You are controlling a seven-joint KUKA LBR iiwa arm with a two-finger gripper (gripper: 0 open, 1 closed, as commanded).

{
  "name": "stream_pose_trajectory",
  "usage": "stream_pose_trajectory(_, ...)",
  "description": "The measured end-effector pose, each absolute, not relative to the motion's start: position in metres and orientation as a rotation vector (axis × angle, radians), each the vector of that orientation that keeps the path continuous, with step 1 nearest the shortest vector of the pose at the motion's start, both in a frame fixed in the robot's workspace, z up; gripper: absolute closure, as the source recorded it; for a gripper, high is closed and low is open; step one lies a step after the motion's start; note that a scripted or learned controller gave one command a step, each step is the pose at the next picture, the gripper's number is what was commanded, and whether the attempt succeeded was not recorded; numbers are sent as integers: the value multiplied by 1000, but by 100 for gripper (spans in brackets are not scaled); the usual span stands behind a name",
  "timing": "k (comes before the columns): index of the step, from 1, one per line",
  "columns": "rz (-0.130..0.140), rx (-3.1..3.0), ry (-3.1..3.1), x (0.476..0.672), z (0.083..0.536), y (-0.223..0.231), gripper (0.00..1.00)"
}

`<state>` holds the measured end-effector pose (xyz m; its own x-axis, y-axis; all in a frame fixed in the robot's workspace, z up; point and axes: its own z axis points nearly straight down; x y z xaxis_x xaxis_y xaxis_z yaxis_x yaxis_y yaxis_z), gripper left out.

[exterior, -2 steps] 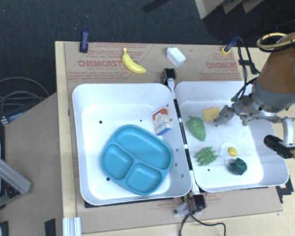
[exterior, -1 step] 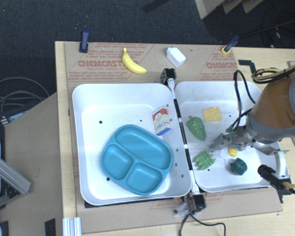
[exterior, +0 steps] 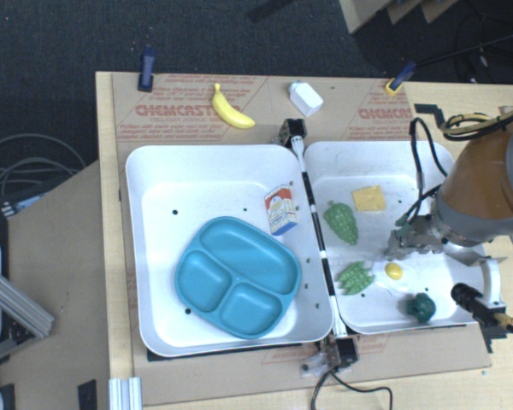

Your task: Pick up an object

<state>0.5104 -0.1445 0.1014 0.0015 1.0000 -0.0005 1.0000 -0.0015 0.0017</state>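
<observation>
From my station I saw the cardboard-topped counter (exterior: 197, 101) carrying the two shallow white bins, the left bin (exterior: 154, 178) holding a blue divided plastic tray (exterior: 237, 276). The tool (exterior: 408, 239) hovered low in the right bin (exterior: 385, 156), I judged, to reach the small yellow ball (exterior: 394, 271) just beside it; its grip I could not tell.

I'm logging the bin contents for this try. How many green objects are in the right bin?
3. One green piece near the bin's left wall, another below it, and a darker one near the front edge. The arm may hide more.
</observation>
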Motion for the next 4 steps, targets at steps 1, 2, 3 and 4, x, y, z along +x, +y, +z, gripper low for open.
stream_pose_trajectory(1, 3, 2218, 2222, 588, 168, -105, 100)
stream_pose_trajectory(2, 1, 2220, 2222, 587, 167, -106, 0)
stream_pose_trajectory(3, -2, 2224, 2223, 571, 106, -92, 0)
stream_pose_trajectory(4, -2, 2224, 2223, 570, 84, -95, 0)
